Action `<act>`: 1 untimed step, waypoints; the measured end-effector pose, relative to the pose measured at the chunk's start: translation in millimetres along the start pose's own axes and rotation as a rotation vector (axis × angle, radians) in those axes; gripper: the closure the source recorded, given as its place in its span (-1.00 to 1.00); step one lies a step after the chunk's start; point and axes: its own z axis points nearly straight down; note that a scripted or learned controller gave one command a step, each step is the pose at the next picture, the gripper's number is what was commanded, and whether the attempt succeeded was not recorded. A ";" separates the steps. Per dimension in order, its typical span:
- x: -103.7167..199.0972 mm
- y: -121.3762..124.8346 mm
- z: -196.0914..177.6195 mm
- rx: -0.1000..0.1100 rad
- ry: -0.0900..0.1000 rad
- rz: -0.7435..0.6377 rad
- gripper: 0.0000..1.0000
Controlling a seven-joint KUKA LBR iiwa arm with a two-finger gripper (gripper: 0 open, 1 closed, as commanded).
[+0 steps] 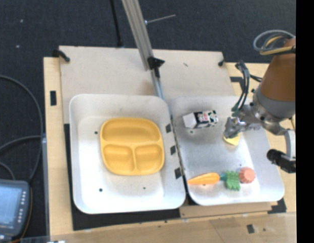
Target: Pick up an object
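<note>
- Yellow piece (pixel 232 140) lies in the right bin (pixel 207 194), toward its right half, directly under my end effector (pixel 234 129); the two look to be touching, though I cannot tell whether the piece sits between the fingers.
- I cannot tell from this angle whether the end effector is spread or pressed together.
- Along the right bin's near edge I see a carrot (pixel 203 179), a green piece (pixel 232 180) and a pink piece (pixel 247 174) in a row, the green and pink ones touching, the carrot just beside them.
- A small black-and-white box (pixel 200 119) rests near the right bin's far edge; its markings are too small for me to read.
- Open floor remains in the middle of the right bin, between the box and the row at the near edge.
- The left bin (pixel 81 135) carries a yellow divided plate (pixel 131 146) near its centre, with bare rim all around it.
- Both bins sit side by side on a pale wooden surface (pixel 106 70); a metal post (pixel 139 29) rises at a slant behind them, and dark carpet (pixel 45 14) surrounds the surface.
</note>
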 end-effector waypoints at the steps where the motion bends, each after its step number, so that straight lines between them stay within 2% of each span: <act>1: -1.4 1.7 -41.2 0.001 0.000 -0.001 1.00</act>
